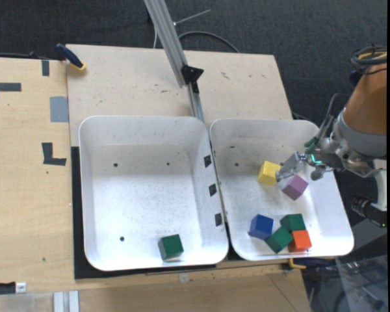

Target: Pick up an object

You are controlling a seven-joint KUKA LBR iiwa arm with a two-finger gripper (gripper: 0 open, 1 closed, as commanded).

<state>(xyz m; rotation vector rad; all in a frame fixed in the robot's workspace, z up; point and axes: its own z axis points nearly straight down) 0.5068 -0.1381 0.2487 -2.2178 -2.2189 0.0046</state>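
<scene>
Now you are at the approach step | gripper [298, 169] in right bin [325, 239], between yellow cube [268, 172] and purple cube [294, 186] | I cannot tell its finger state | centre over 1 cube, descend straight, avoid pushing the neighbour.

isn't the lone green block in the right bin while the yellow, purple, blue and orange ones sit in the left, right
Reversed. The camera view shows the lone green block in the left bin; the yellow, purple, blue and orange blocks sit in the right bin.
</scene>
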